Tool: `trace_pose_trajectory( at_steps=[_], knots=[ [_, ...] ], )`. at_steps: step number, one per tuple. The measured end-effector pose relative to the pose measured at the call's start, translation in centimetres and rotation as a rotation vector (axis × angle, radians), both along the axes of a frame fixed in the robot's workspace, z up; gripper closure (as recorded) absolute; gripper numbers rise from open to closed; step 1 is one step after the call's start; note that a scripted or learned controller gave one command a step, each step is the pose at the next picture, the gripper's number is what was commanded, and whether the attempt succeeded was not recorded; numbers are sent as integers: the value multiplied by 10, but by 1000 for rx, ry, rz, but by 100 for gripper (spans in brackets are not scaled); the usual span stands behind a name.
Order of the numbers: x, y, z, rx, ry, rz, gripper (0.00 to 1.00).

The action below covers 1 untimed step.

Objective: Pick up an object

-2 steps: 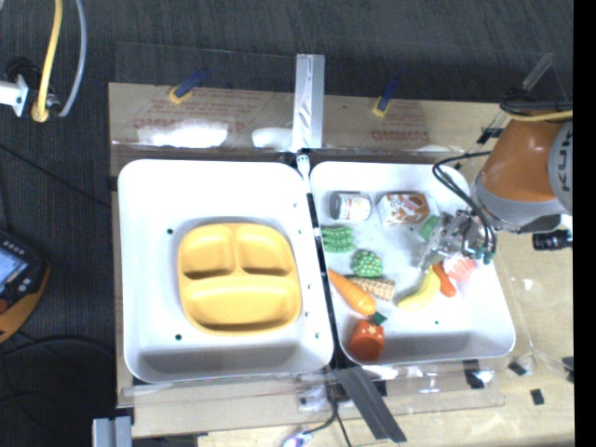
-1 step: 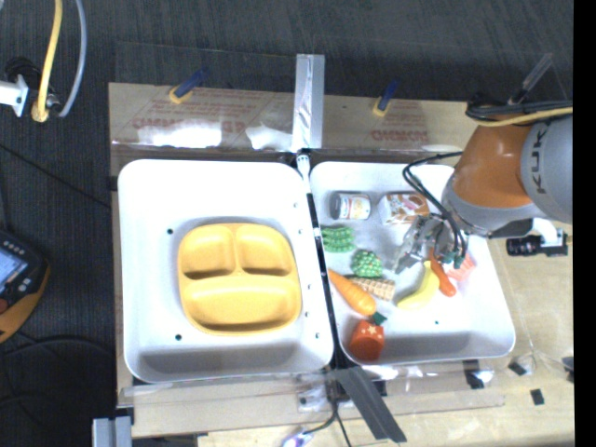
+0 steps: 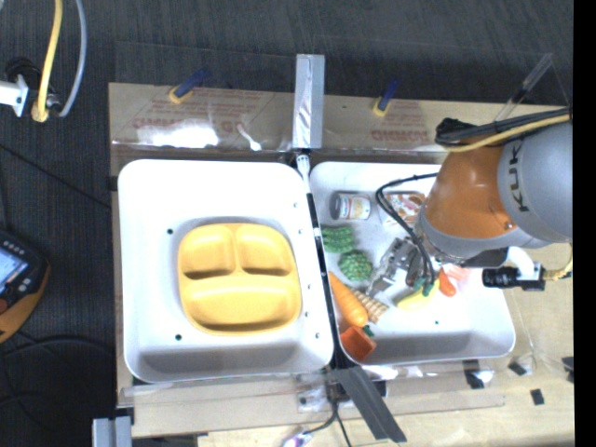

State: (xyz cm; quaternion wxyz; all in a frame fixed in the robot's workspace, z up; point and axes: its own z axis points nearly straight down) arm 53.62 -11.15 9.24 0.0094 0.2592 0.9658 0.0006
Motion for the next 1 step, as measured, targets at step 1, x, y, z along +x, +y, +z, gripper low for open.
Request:
trace_pose_trajectory(
  at_steps=[1],
  knots=[
    [0, -1, -1, -1, 1, 0, 0]
  ],
)
